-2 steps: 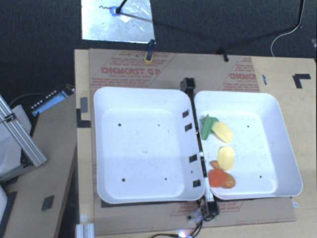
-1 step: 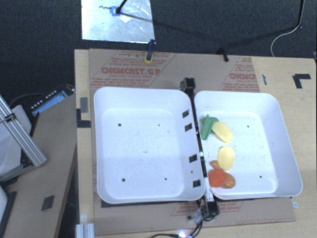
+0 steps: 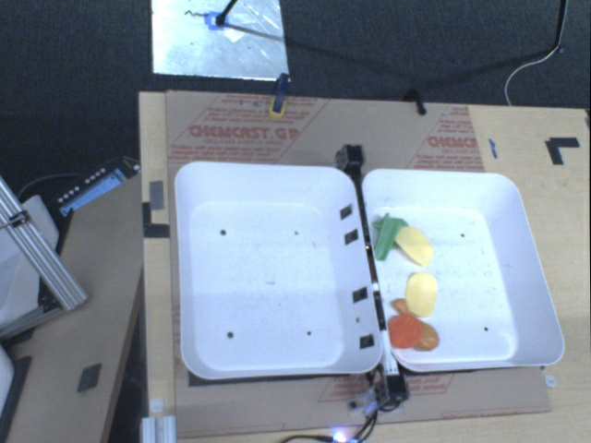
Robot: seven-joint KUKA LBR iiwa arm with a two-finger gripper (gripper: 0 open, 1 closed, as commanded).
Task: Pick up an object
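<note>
Several small objects lie in the right bin [image 3: 517,247], close to its left wall. A green piece [image 3: 386,233] rests at the top of the group, touching a yellow piece [image 3: 415,245]. Below them sits a second pale yellow piece [image 3: 422,294]. A red-orange piece [image 3: 404,331] lies at the bottom with a small orange bit [image 3: 426,341] against it.
The left bin [image 3: 268,266] stands beside the right one, joined along a black clipped divider [image 3: 367,266]. Both rest on a cardboard sheet [image 3: 249,132]. A metal plate [image 3: 219,24] lies at the back left, and an aluminium frame [image 3: 37,261] stands at the left.
</note>
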